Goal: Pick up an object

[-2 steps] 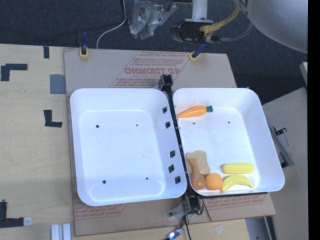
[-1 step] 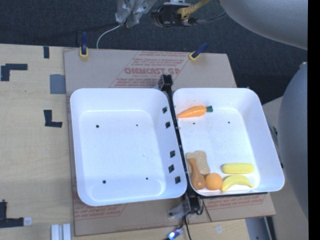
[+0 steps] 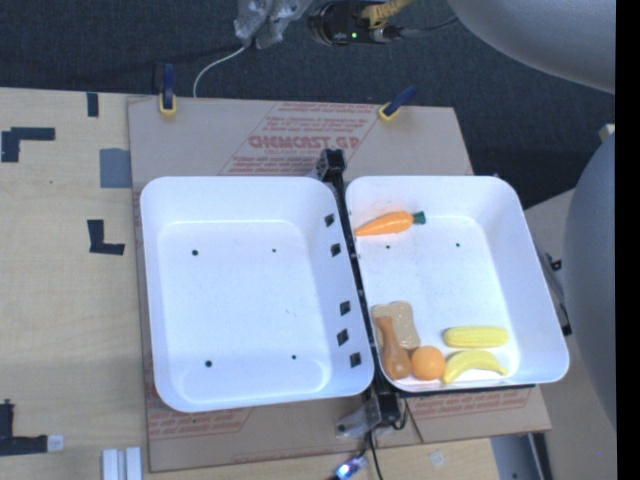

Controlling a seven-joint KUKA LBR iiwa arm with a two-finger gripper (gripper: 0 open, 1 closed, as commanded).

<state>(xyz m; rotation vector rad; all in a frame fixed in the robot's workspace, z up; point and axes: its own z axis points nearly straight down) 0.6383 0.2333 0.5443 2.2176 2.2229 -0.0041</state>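
The right bin (image 3: 520, 223) holds several toy foods. An orange carrot (image 3: 385, 224) lies near its far left wall. In the near part sit a tan bread-like piece (image 3: 399, 323), a small orange ball (image 3: 428, 363), a yellow corn cob (image 3: 475, 337) and a yellow banana (image 3: 475, 366). My gripper (image 3: 266, 13) hangs high at the top of the view, beyond the far edge of the bench, well away from both bins and with nothing in it.
The left bin (image 3: 160, 268) lies beside the right one, joined by a black clip strip (image 3: 343, 268). Both rest on a cardboard sheet (image 3: 300, 138) held by clamps. The grey arm (image 3: 540, 18) fills the upper right, and a white cable (image 3: 215, 65) trails near the gripper.
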